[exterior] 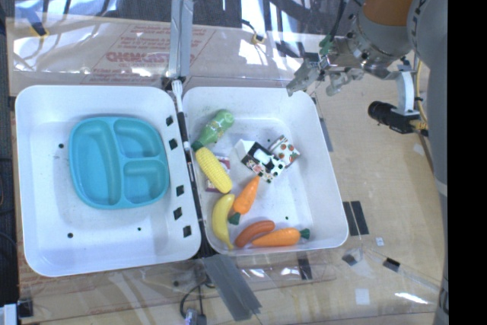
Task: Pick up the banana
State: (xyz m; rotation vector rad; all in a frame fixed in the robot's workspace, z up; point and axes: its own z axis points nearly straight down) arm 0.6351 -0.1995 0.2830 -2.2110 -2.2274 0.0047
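Observation:
The yellow banana [221, 217] lies in the right bin [323, 164], near its front left corner, with one end beside an orange carrot [245, 196]. My gripper [308, 78] hovers above the bin's far right corner, well away from the banana, and its fingers look spread apart with nothing between them.
The right bin also holds a corn cob [213, 168], a green vegetable [215, 126], a black-and-white spotted box [268, 159], a sausage [253, 232] and a second carrot [278, 238]. A blue divided plate [119, 162] sits in the left bin [34, 240].

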